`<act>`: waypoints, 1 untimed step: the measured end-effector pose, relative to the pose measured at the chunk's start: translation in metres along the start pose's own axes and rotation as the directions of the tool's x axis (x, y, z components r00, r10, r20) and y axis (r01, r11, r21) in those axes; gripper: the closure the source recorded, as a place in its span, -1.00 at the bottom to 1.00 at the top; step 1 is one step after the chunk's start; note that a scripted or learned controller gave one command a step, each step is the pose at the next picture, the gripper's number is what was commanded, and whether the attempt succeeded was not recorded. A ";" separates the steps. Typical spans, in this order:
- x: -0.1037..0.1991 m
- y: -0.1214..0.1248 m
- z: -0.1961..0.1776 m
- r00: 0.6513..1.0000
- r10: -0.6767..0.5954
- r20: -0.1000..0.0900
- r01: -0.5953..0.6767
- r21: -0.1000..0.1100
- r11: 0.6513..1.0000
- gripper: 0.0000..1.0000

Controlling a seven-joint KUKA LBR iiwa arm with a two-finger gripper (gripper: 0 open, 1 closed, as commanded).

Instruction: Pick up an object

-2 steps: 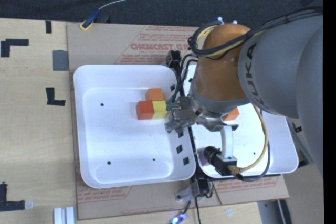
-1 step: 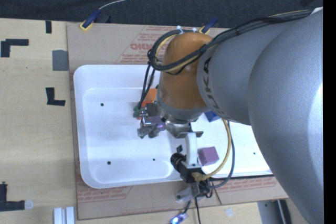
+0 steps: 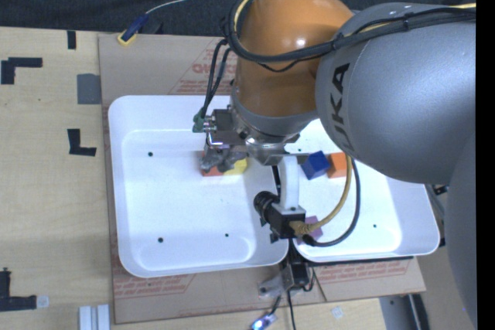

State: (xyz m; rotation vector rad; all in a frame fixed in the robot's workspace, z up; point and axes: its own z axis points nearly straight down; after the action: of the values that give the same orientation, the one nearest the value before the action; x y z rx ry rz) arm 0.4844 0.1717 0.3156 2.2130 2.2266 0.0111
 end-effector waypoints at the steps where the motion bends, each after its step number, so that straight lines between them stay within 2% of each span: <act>1: 0.004 0.043 -0.083 1.000 0.003 0.002 -0.003 -0.002 1.000 1.00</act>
State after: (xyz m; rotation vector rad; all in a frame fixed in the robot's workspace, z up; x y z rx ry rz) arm 0.5265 0.1759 0.3991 2.2140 2.2218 0.0113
